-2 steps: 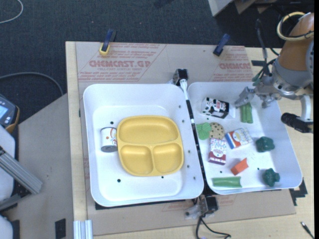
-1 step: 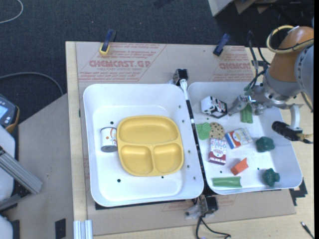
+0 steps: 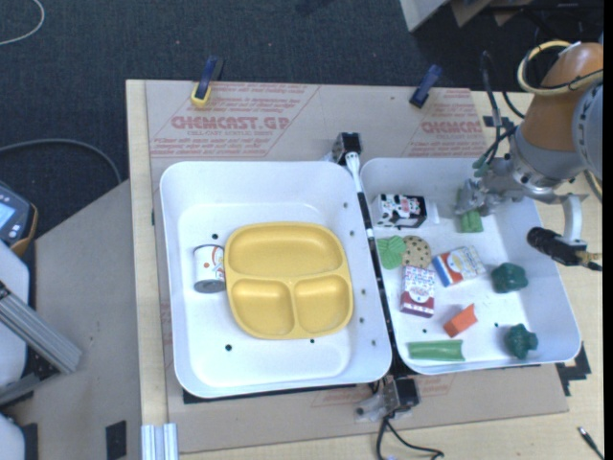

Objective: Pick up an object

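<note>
Pincer [image 3: 472, 206] sits over the far side of the right bin [image 3: 565, 329], low, right above a small green block [image 3: 469, 223]. Block and pincer tip look to be touching, but I cannot tell whether the pincer is clenched or released, or whether the block is actually gripped.

Right bin is crowded. A black-and-white spotted pack [image 3: 400, 210] is near the block toward the divider. Nearer the camera lie a green piece [image 3: 390, 251] touching a round speckled cookie [image 3: 417, 249], a red-and-white carton [image 3: 419, 290], and a blue-white-orange box [image 3: 458, 264]. An orange block [image 3: 462, 320] and a long green piece [image 3: 436, 351] are close to the near wall. Two dark green lumps sit on the arm's side – one [image 3: 510, 277] mid-bin, one [image 3: 518, 340] at the near corner.

The spotted pack is the closest neighbour; the others are apart from the block.

Left bin [image 3: 182, 190] holds a yellow divided plate [image 3: 287, 281] with a small can [image 3: 208, 268] on its side against the plate's left edge. Both bins rest on the brown counter [image 3: 287, 123].
</note>
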{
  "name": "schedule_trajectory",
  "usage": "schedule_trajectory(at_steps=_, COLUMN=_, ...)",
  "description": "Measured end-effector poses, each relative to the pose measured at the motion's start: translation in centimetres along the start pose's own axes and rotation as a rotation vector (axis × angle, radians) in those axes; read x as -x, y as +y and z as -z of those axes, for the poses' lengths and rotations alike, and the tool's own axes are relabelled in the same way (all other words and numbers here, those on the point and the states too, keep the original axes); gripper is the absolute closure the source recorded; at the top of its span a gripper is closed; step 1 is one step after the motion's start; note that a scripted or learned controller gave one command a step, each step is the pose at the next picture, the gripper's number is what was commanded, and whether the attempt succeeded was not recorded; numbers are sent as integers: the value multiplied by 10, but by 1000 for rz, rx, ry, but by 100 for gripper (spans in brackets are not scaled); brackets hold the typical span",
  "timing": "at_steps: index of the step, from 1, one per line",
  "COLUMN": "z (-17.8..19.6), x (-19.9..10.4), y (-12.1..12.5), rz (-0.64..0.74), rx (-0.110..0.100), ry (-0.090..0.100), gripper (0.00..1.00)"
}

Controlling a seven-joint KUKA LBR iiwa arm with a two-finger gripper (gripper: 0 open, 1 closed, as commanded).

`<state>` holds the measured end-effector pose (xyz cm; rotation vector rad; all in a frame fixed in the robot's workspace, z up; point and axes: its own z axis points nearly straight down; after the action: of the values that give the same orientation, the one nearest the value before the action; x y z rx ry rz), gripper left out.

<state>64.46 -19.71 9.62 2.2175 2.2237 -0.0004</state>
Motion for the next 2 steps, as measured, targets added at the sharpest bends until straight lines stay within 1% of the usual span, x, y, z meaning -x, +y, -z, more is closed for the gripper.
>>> schedule_trajectory(at_steps=1, z=43, x=-2, y=2, rz=-2, rx=6, ry=-2, gripper=100)
schedule_trajectory(at_steps=2, z=100, x=8, y=7, rz=-2, rx=9, ry=-3, gripper=100)
